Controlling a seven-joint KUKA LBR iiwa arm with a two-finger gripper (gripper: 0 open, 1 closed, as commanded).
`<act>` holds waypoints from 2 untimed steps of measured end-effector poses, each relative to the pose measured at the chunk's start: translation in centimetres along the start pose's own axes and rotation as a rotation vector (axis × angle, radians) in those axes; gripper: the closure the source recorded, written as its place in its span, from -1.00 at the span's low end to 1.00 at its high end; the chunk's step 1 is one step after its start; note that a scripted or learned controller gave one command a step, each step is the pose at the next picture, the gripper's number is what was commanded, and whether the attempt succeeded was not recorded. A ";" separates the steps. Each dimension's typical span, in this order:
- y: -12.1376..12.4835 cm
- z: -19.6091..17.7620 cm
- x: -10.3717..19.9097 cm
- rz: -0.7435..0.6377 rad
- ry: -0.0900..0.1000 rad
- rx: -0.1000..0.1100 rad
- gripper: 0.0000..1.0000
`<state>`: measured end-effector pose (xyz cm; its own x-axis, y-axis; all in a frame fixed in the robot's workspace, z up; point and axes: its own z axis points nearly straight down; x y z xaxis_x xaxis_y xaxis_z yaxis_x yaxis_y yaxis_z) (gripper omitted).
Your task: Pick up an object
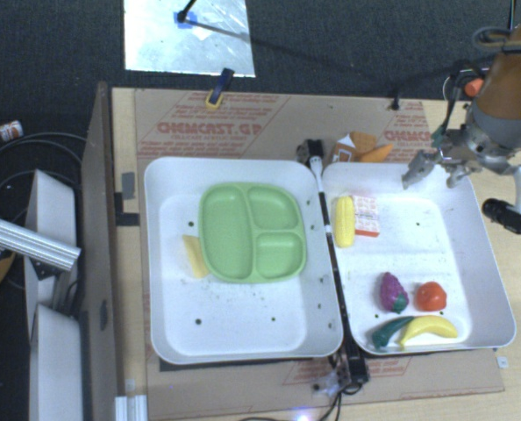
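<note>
Nearest you, at the right bin's (pixel 493 261) front edge, lie one yellow banana (pixel 431 328) and one dark green vegetable (pixel 388 331), touching end to end. Just behind them you have one purple eggplant (pixel 393 292) and one red tomato (pixel 431 296), both smooth and rounded. Farther back sit one yellow corn cob (pixel 343 221) and one small white packet (pixel 366 215) with red print too blurred to read.

Your left bin (pixel 168 323) holds one pale green plate (pixel 251 233), moulded into three compartments, and one yellow wedge (pixel 195 255) touching its left rim.

Beneath both bins the brown board (pixel 208 117) on the surface reads "CHEMCAST GP" in red.

Your end effector (pixel 436 169) hangs over the right bin's far right corner, two fingers spread apart with nothing between them, well apart from every item.
</note>
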<state>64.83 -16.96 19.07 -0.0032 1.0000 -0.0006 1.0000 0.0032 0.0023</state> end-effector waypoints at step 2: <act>-14.0 10.7 6.2 0.003 0.002 0.001 -1.00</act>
<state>50.84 -10.84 8.37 -0.0003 1.0000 0.0015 1.0000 0.0003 0.0010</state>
